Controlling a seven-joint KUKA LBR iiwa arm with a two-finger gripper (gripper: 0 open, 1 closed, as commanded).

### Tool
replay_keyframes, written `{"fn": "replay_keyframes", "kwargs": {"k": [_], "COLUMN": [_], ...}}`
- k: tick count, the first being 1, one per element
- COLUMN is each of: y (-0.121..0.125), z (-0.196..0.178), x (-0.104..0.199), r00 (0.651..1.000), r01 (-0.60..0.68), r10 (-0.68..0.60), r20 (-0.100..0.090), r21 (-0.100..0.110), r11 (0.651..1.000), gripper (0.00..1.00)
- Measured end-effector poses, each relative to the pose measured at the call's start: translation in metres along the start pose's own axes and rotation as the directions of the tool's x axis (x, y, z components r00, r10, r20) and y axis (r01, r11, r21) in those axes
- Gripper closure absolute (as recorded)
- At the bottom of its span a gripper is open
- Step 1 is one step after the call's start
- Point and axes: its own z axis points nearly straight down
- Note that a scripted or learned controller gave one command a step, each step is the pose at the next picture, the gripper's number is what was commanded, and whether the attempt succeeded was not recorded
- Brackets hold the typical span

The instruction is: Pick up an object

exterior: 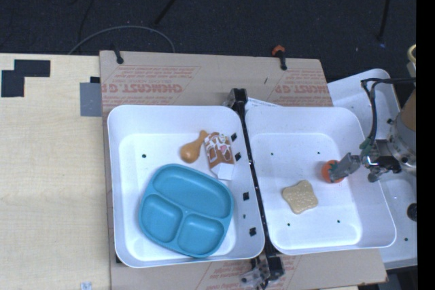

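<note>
My gripper hangs over the right bin's right side; can't tell its state from here. A small orange object sits touching or just beside its tip on the left, nearest target, I judge. The tan cracker-like piece lies further left and toward the camera, flat, no clear long axis. Left bin stuff is well apart.
</note>
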Motion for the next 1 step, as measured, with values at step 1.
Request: {"fn": "replay_keyframes", "kwargs": {"k": [1], "y": [0.0028], "z": [0.0634], "x": [0.0003], "r00": [1.0], "r01": [0.0], "r10": [0.0], "r20": [-0.001], "r21": [0.001], "r11": [1.0], "gripper": [0.0]}}
